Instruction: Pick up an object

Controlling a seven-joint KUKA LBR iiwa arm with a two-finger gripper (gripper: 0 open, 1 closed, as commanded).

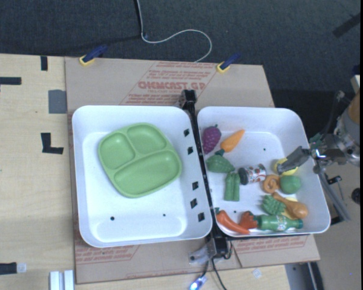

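The right bin point(272, 118) holds several toy foods. Purple grapes point(210, 139) and an orange carrot point(232, 140) lie at its upper left. Below them lie a green leafy piece point(219, 163) and a green cucumber point(232, 186). My gripper point(292, 160) reaches in over the bin's right side, just above a yellow piece point(289, 169) and a round green piece point(291, 184). I see nothing held in it. An orange ring point(270, 184) lies to the left of the green piece.
The left bin point(85, 162) holds a green divided plate point(140, 159). Along the right bin's front wall lie a green bottle point(279, 224), red pieces point(233, 222) and a tan piece point(294, 208). A black clip point(188, 97) joins the bins at the back.
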